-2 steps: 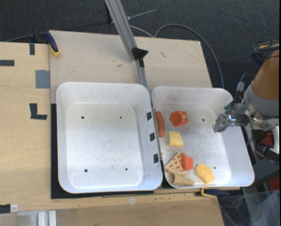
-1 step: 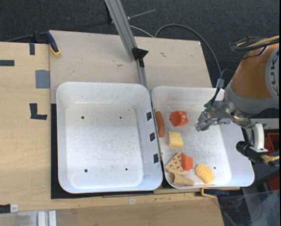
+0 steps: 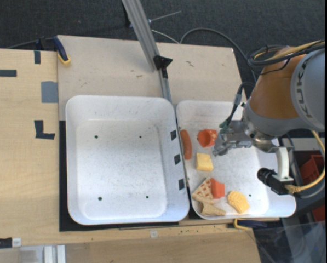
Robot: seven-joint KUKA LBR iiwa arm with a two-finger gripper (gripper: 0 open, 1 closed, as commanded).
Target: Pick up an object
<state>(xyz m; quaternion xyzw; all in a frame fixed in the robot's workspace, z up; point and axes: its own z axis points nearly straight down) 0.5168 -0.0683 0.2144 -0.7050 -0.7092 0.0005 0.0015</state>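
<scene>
We see the tool [image 3: 220, 145] low in the right bin [image 3: 245, 111], right of centre frame, beside the red piece [image 3: 207, 137]; we cannot tell its state; a yellow block [image 3: 204, 162] lies just below; the left bin [image 3: 75, 147] adjoins.

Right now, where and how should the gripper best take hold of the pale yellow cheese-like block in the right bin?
Grip the pale yellow block across its two flatter opposite sides, coming straight down from above. It lies apart from the orange sausage-shaped piece and the red piece, so the fingers probably have room.
</scene>
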